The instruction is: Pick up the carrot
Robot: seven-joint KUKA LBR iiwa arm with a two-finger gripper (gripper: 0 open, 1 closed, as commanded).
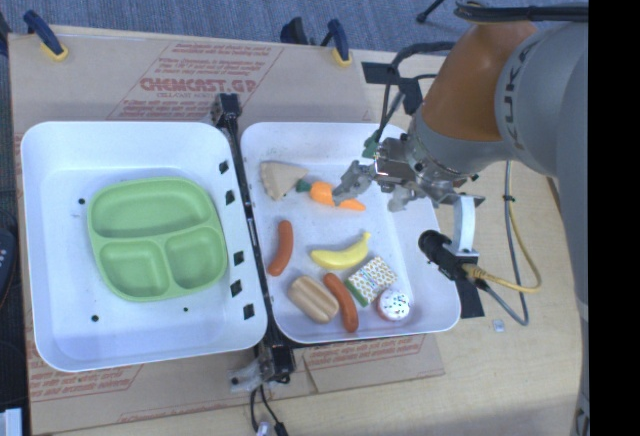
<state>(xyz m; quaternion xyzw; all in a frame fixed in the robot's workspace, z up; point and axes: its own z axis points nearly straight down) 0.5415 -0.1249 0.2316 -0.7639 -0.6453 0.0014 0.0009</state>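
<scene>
Cardboard-covered tabletop (170, 89) is carrying two shallow white bins. Nearest, the right white plastic bin (300, 137) is holding a hot dog (313, 299), red sausage (341, 302) and yellow banana (341, 254). Farther back, toward its far edge, the small orange carrot (334, 195) is lying just beside the tool (362, 176), whose fingers are spreading apart, pinching nothing.

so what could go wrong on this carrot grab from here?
1. The carrot lies close beside the sandwich wedge, so the gripper coming in from the right may nudge the wedge or pinch both.
2. The carrot is small and near the gripper's tip; an off-centre close could push it away rather than trap it.
3. The banana lies just below, within reach of a stray sweep.
</scene>
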